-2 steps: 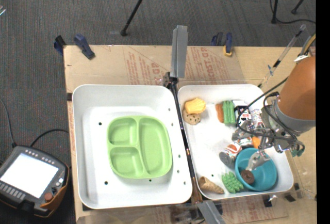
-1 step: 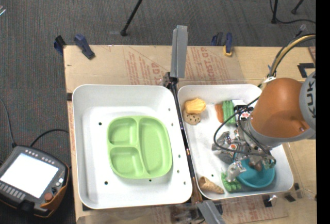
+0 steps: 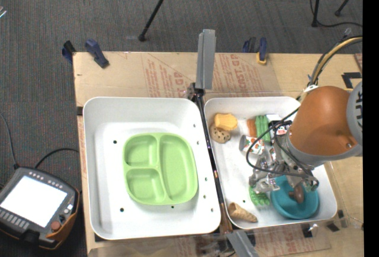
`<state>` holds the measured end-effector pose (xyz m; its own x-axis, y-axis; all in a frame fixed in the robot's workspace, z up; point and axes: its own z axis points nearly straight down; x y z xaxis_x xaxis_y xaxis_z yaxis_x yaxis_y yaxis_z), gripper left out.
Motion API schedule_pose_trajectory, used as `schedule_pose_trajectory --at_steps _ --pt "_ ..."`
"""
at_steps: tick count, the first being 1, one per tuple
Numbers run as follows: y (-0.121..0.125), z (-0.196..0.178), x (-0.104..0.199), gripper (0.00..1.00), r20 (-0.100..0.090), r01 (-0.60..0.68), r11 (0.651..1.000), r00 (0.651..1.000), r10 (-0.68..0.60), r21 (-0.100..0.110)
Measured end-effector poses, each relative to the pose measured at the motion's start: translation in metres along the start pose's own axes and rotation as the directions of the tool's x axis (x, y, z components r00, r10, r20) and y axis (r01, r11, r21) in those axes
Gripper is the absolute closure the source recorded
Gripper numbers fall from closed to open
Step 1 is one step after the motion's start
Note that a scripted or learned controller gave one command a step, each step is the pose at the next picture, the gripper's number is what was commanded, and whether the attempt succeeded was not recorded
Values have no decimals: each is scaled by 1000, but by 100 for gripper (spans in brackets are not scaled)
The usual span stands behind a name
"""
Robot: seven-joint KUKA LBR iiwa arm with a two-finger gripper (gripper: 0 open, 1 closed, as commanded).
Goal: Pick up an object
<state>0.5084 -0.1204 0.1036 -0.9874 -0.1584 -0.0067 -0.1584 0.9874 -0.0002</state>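
Note:
My gripper [image 3: 265, 183] is down in the right bin [image 3: 228, 179], hanging below the orange band of the arm. It hovers over a green toy [image 3: 258, 196] and beside a teal bowl [image 3: 293, 202]. The arm's body and cables hide the fingers. Further objects in this bin: a yellow block [image 3: 225, 121], a brown cookie [image 3: 221, 134], an orange carrot piece [image 3: 251, 127], a small printed carton [image 3: 251, 144] and an ice cream cone [image 3: 243, 212] at the front.
The left bin [image 3: 106, 125] holds a green divided plate [image 3: 160, 168]. A grey post [image 3: 205, 66] rises between the bins at the back. A teach pendant [image 3: 35, 205] lies on the floor at the left.

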Motion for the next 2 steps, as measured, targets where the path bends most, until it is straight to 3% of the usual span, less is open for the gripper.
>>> schedule_pose_trajectory --at_steps 1,2 --pt "1 1 0 0 -2 1 1000 1000 -1 -1" --pt "21 11 -76 0 3 -103 995 995 103 1"
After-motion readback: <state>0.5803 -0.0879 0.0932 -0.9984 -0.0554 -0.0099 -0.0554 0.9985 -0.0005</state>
